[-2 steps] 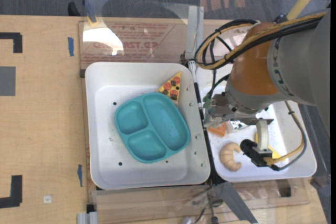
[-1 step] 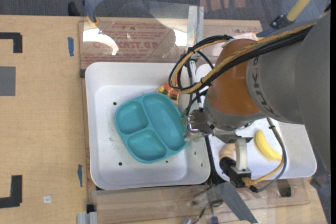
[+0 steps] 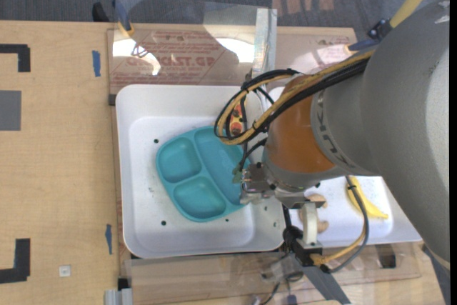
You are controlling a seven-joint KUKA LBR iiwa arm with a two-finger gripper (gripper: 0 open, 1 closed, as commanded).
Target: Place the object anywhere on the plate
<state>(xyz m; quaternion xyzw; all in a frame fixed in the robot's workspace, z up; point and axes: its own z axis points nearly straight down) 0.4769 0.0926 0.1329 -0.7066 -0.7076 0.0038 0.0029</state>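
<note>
A teal plate [image 3: 194, 173] with three compartments lies in the left white bin [image 3: 136, 153], tilted toward the bin's right side. A yellow, banana-like object [image 3: 368, 202] lies in the right bin [image 3: 400, 221], partly behind a yellow cable. My gripper [image 3: 248, 186] hangs under the orange-banded wrist [image 3: 300, 139], right at the plate's right edge, over the wall between the two bins. The bulky arm hides most of it, and I see nothing held in it.
Small pinkish pieces [image 3: 319, 214] show in the right bin just under the wrist. Black and yellow cables [image 3: 250, 107] loop over the plate's upper right. A clear plastic panel [image 3: 207, 32] stands behind the bins. Bare bin floor lies left of and below the plate.
</note>
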